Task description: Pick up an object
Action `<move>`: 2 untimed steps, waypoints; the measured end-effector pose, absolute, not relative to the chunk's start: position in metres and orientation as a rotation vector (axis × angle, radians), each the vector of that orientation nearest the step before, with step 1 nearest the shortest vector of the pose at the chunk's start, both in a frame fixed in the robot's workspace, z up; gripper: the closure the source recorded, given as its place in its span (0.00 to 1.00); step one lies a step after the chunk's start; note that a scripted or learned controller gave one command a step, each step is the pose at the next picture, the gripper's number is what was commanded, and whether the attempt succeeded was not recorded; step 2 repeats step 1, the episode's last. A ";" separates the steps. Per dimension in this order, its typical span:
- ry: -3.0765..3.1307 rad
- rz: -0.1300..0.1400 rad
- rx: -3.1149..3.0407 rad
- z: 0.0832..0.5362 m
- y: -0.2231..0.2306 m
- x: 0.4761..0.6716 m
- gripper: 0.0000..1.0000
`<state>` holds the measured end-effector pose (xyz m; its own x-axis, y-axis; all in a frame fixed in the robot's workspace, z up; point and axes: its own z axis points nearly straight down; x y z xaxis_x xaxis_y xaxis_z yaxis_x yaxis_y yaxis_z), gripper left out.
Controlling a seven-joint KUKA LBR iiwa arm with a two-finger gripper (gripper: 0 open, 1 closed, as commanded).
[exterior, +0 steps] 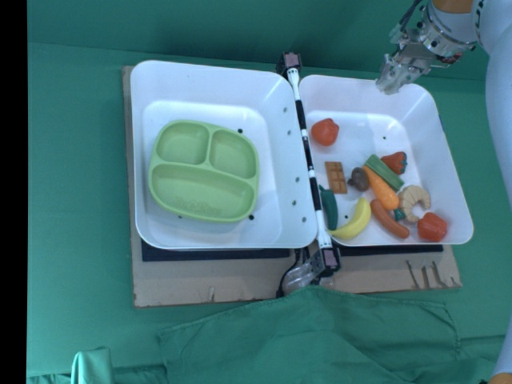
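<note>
The right bin (424,110) holds several toy foods: a red tomato (324,131), a brown chocolate bar (336,177), a carrot (381,188), a yellow banana (355,221), a sausage (389,219), a croissant (414,199), a red pepper (432,226), a strawberry (394,162), a dark mushroom (358,180) and a green chilli (329,207). My gripper (391,84) hangs above the far rim of the right bin, well away from the foods. Nothing shows between its fingers.
The left bin (272,94) holds a light green divided plate (205,169). A black-and-white bar (305,146) runs between the bins. Both bins sit on cardboard (200,282). Folded green cloth (320,338) lies at the front.
</note>
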<state>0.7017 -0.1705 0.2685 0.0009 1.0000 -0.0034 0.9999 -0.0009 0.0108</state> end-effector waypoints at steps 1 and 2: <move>2.210 0.007 2.218 0.310 -0.183 0.701 1.00; 2.210 0.007 2.218 0.310 -0.183 0.701 1.00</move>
